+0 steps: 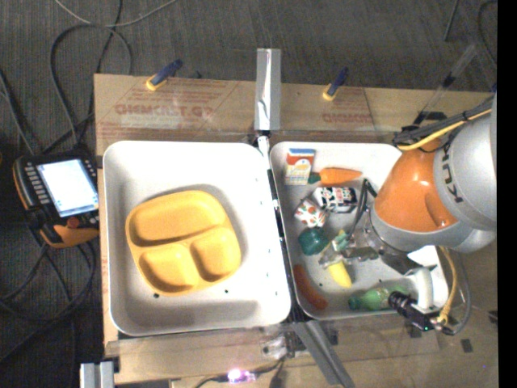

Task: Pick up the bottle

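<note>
A green bottle (369, 300) lies on its side near the front edge of the right bin (420, 272). My gripper (342, 249) hangs over the middle of that bin, above and slightly left of the bottle. It is close over a yellow banana-like piece (340, 274) and beside a teal object (313, 239). The arm's grey and orange wrist (412, 200) hides the bin's right part. Nothing is seen held in the gripper.
The right bin also holds a juice carton (300, 166), a carrot (340, 175), a black-and-white can (336, 197), a red-and-white toy (309, 211) and a red piece (310, 288). A yellow divided tray (185, 239) lies in the left bin (121, 297).
</note>
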You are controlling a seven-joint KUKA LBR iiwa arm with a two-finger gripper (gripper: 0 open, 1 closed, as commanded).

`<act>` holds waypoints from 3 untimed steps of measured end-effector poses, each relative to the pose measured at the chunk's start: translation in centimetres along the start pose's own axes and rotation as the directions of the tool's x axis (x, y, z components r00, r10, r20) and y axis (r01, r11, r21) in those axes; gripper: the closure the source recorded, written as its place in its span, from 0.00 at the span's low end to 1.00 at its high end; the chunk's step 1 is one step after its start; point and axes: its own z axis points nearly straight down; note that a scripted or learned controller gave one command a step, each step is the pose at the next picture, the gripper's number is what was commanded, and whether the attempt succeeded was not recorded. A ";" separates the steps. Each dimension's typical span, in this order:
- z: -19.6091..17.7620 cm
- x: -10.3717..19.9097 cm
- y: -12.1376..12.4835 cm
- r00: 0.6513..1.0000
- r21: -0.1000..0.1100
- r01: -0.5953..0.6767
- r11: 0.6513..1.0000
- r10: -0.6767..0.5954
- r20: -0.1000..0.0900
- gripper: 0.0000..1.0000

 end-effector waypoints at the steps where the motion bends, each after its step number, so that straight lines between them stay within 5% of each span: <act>1: -8.3 12.6 6.1 0.999 0.015 0.047 0.999 -0.047 -0.002 1.00; 2: -8.3 12.6 6.1 0.999 0.016 0.047 0.999 -0.047 -0.001 0.00; 3: -8.2 16.0 3.7 0.990 0.018 -0.141 0.990 0.141 0.002 0.00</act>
